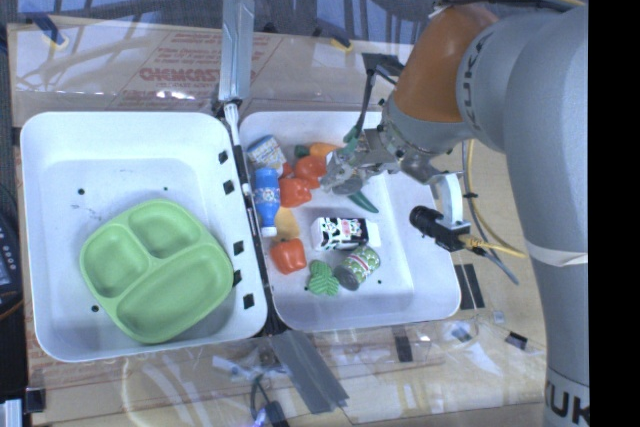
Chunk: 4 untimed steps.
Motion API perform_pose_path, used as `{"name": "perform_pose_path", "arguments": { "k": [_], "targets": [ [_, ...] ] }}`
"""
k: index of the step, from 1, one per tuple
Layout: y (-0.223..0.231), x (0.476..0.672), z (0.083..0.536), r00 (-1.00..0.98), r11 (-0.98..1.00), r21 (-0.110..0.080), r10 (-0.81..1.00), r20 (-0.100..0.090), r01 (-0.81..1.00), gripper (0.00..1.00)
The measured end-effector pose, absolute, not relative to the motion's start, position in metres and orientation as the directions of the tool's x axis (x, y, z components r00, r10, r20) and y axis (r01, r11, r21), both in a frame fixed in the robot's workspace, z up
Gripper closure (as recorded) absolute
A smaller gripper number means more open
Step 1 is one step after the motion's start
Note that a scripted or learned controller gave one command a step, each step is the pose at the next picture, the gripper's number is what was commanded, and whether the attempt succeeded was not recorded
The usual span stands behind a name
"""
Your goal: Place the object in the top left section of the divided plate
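Lying in the near half of the left bin (60, 165), the green plate (160, 290) has its large section toward the bin's near edge and its two small sections on the far side. Nothing rests in any of the three.

All the loose things are in the right bin (420, 290), crowded toward its left wall. A green leafy toy (322, 280) lies closest to that bin's near edge, touching a green can (358, 265) tipped on its side. A red toy (288, 256) sits just left of them. Behind the can stands a cow box (341, 232), white with black patches. Along the left wall a blue bottle (266, 198) lies lengthwise, with a yellow piece (287, 222) beside its near end.

Farther in, a cluster of red toys (300, 185) sits next to the bottle. The pincer (345, 173) hangs low just right of this cluster, over a dark green piece (362, 202). I cannot tell whether the pincer is open or closed, or whether it holds anything. Which of these things is bound for the plate is unclear; all of them are apart from it, across the two bin walls.

Near the far left corner of the right bin are a small packet (265, 152) and an orange toy (320, 151). The arm (470, 85) comes in over the bin's far right corner, covering that part of the desk (120, 65).
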<state>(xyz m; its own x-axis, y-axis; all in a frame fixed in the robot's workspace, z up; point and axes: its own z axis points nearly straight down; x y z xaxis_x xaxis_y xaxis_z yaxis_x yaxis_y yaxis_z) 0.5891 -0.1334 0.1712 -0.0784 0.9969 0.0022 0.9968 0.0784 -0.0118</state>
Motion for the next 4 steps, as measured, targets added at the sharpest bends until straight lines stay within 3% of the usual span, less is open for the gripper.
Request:
{"name": "perform_pose_path", "arguments": {
  "k": [1, 2, 3, 4],
  "targets": [
    [-0.134, 0.59, 0.173, -0.078, 0.078, -0.009, 0.997, 0.001, 0.997, 0.0],
    [-0.134, 0.59, 0.179, -0.082, 0.082, -0.016, 0.997, 0.002, 0.997, 1.0],
    [-0.093, 0.626, 0.161, -0.343, 0.343, -0.004, 0.939, 0.001, 0.939, 1.0],
    [-0.029, 0.642, 0.189, -0.673, 0.673, -0.003, 0.739, 0.002, 0.739, 1.0]
  ]
}}
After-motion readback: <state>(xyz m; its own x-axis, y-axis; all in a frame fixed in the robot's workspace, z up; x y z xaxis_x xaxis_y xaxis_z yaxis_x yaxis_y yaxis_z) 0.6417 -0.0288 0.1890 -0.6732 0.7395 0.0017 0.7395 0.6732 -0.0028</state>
